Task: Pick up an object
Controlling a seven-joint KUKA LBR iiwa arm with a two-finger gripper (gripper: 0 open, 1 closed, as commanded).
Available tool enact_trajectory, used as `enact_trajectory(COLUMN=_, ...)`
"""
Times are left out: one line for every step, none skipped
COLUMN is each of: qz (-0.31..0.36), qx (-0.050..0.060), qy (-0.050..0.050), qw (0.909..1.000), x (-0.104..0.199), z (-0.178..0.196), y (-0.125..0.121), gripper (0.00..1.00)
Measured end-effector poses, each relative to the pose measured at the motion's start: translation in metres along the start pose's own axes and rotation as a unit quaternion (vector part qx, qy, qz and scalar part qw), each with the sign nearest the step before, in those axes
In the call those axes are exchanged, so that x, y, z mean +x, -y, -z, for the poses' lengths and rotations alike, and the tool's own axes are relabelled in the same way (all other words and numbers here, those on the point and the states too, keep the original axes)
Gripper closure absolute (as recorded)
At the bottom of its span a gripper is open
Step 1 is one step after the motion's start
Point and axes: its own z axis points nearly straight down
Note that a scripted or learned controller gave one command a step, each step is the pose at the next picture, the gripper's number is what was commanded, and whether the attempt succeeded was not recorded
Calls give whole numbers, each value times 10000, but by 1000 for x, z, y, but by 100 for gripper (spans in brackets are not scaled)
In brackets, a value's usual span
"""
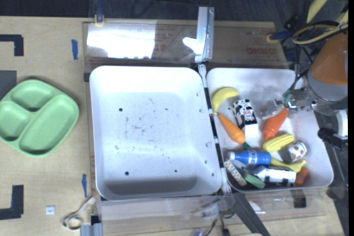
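Lying on the bench at far left is a green tray [37, 117]. Next comes the left bin [110, 85], then the right bin [323, 174], heaped with toys: a banana [223, 96], carrots [232, 127], a blue bottle [251, 158]. The gripper [292, 99] hangs over that bin's right part, near an orange carrot [275, 123]; I cannot tell its opening.

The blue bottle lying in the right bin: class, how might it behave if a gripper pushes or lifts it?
The blue bottle lies on its side, so it would probably roll when nudged. Its smooth, rounded body may slip between fingers. Neighbouring toys crowd it, so they would likely shift too.
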Motion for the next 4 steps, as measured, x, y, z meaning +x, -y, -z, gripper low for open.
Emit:
enact_trajectory(qz=-1, qx=-18, qy=28, qw=10000, x=-2, z=11, y=-1, gripper=100)
enact_trajectory(qz=-296, qx=50, qy=71, qw=9995, x=20, z=105, y=-12, gripper=100)
enact_trajectory(qz=560, qx=51, qy=61, qw=9984, x=21, z=4, y=13, gripper=100)
enact_trajectory(qz=467, qx=54, qy=65, qw=9989, x=39, z=109, y=-1, gripper=100)
